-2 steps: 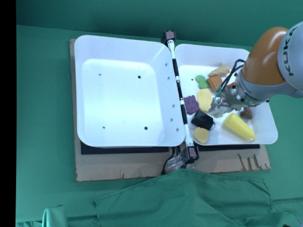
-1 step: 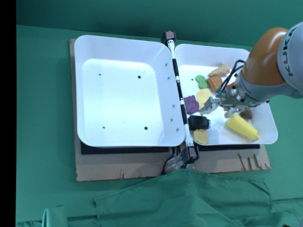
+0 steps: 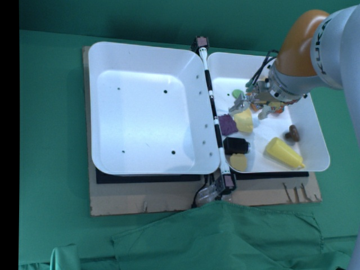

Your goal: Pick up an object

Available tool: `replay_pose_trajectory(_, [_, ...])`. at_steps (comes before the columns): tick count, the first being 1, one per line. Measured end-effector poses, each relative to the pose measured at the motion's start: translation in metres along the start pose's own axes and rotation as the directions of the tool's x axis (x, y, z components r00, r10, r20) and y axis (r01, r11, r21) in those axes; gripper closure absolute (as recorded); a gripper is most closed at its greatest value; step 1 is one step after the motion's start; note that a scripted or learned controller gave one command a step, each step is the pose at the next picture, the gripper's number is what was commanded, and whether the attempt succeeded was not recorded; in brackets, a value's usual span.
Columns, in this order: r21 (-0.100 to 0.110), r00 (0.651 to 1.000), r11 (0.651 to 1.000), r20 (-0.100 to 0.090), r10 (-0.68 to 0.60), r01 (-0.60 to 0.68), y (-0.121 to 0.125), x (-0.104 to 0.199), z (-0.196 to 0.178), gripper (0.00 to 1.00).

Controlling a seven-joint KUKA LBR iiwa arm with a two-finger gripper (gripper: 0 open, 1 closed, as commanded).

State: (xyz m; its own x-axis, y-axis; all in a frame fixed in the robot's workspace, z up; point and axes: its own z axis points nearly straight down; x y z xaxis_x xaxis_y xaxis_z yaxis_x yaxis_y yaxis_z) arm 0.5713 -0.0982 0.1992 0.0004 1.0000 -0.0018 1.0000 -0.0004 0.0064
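Camera view, right bin (image 3: 315, 128): gripper (image 3: 247, 102) low over yellow wedge (image 3: 244, 120), which lies at nine o'clock of bin centre beside purple block (image 3: 227, 124); finger state cannot be told, seemingly unladen; best descend straight, straddling wedge, clear of neighbour.

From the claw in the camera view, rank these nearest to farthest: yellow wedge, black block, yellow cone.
From the claw:
1. Yellow wedge, just below it.
2. Black block, lower, near the divider.
3. Yellow cone, at the bin's lower right.
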Motion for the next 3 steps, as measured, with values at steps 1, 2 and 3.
replay_pose_trajectory(1, [-0.004,1.0,1.0,0.001,0.005,-0.005,-0.001,-0.002,-0.013,1.0])
replay_pose_trajectory(2, [-0.003,1.0,1.0,0.001,0.005,-0.005,-0.001,-0.002,-0.013,0.0])
replay_pose_trajectory(3, [-0.004,1.0,1.0,0.002,0.002,-0.002,0.049,-0.014,0.016,0.0])
